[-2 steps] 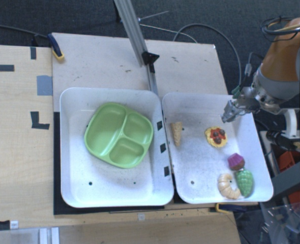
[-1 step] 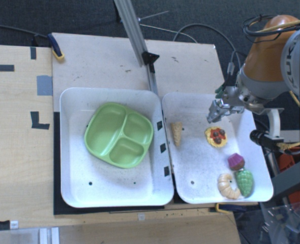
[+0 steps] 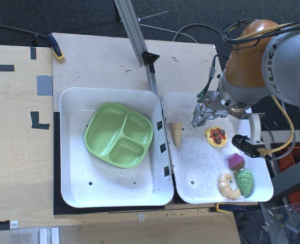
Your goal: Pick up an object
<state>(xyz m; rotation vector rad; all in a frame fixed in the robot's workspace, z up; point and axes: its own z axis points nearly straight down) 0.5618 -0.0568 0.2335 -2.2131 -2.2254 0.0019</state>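
My gripper [image 3: 200, 117] hangs over the upper middle of the right bin [image 3: 190, 184], its fingers pointing down and left with nothing seen between them. A tan cone-shaped toy [image 3: 177, 133] lies at the bin's left side, a short way left and below the gripper. A small yellow pizza-like toy with red spots [image 3: 216, 136] lies just right and below the gripper. Further down sit a magenta block [image 3: 236, 161], a green leafy toy [image 3: 245, 182] and a beige croissant-like toy [image 3: 227, 186].
The left bin [image 3: 76, 182] holds a green divided plate [image 3: 119, 134]. A grey metal bar [image 3: 135, 29] slants down from the top to the divider between the bins. The arm's body and black cables crowd the right bin's right side.
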